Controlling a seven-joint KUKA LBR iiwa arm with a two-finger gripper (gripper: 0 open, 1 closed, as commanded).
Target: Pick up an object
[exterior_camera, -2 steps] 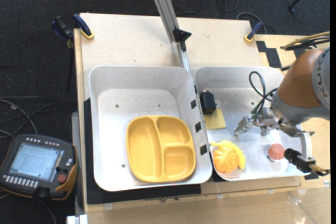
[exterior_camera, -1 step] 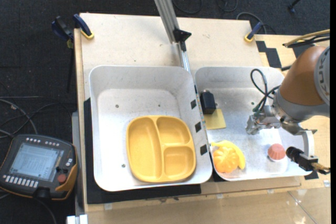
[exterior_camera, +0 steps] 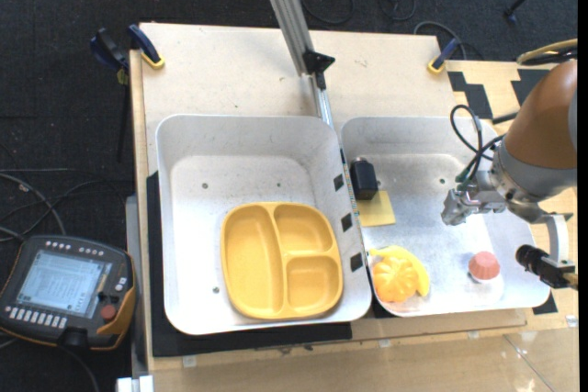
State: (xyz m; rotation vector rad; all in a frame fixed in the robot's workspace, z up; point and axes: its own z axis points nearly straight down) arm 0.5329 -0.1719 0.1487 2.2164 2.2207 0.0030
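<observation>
1. The grey robot arm with an orange band (exterior_camera: 542, 138) is reaching in from the right and hanging over the right bin, with its two-finger gripper (exterior_camera: 457, 208) pointing down at bare bin floor. Nothing is showing between its tips, and the view is too small to tell how far apart they are standing, so I cannot tell.
2. The task is looking barely begun: every object is lying on a bin floor, so the whole pick is remaining.
3. Two shallow white plastic bins are sitting side by side: the left bin (exterior_camera: 184, 151) and the right bin (exterior_camera: 404, 138).
4. One yellow plastic plate with three compartments (exterior_camera: 280, 260) is lying in the left bin.
5. One crumpled yellow-orange soft object (exterior_camera: 399, 275) is lying at the right bin's front edge, well apart from the gripper.
6. One flat pale yellow square, possibly a sponge (exterior_camera: 378, 210), is lying near the bins' divider.
7. One small black block (exterior_camera: 364, 178) is touching that square's back edge.
8. One small pink round object (exterior_camera: 484, 267) is sitting nearest the gripper, just in front of it.
</observation>
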